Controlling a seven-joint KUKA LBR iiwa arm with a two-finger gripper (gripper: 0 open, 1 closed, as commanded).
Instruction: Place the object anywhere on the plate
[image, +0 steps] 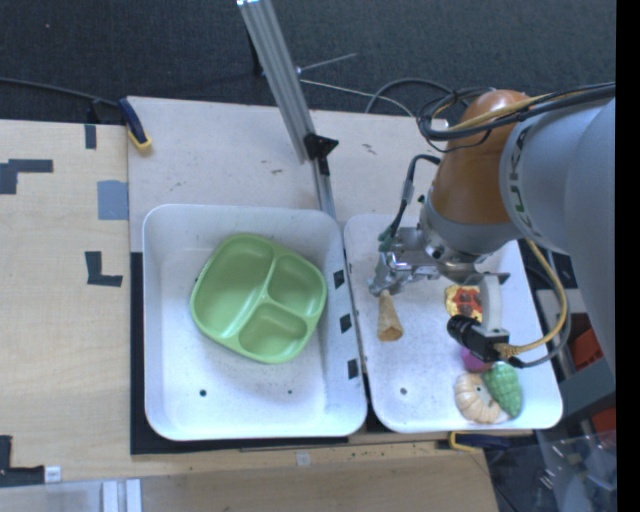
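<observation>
Looking down on a pale tabletop (220, 150) carrying two shallow white bins side by side. Reaching in from the right with the grey, orange-banded arm (480, 170), and looming over most of the right bin (420, 405). Leaving the left bin (170, 390) to a green, three-compartment plate (260, 297), sitting well apart from the action. Hovering the gripper (388, 278) by the right bin's left wall, just above the upper end of a tan cone (388, 318); not allowing any call, from this slant, on whether spread or closed, or whether touching the cone at all. Treating that cone, lying on the right bin's floor, as the likely object, with the plate not yet reached.

Risking, by this reading, a grasp on the very tip: tapering and probably slick, likely slipping out or rolling away on closing. Risking, too, a clip against the raised double wall between the bins on the way across, knocking the cone loose short of the plate. Crowding the far corner with a red-and-yellow toy (465, 300), a pale ridged toy (477, 397) and a green toy (505, 390), all possibly catching the dangling black cable (475, 335).
</observation>
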